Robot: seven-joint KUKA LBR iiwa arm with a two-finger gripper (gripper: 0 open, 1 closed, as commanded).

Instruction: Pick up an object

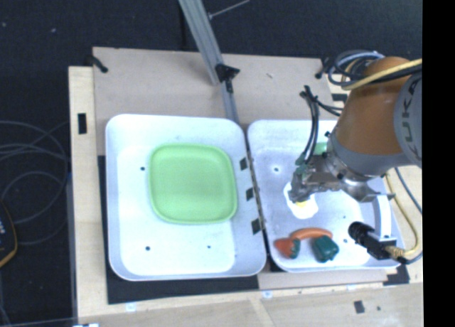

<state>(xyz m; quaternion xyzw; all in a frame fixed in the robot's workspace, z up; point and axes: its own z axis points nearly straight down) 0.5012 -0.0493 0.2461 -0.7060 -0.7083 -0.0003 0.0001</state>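
**Down in the right bin**

Here the green plate [193, 183] is lying in the left bin [124, 176]. The gripper [304, 192] is hovering over a pale yellow-white object [304, 208] in the right bin [274, 151]; its grip cannot be told. No writing is readable.

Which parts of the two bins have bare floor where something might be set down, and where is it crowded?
Left bin: bare white strips border the green plate all round, widest along the near edge. Right bin: the far-left corner is bare. Its near edge is crowded: orange-red toy, teal toy, and the pincer over a white-yellow object.
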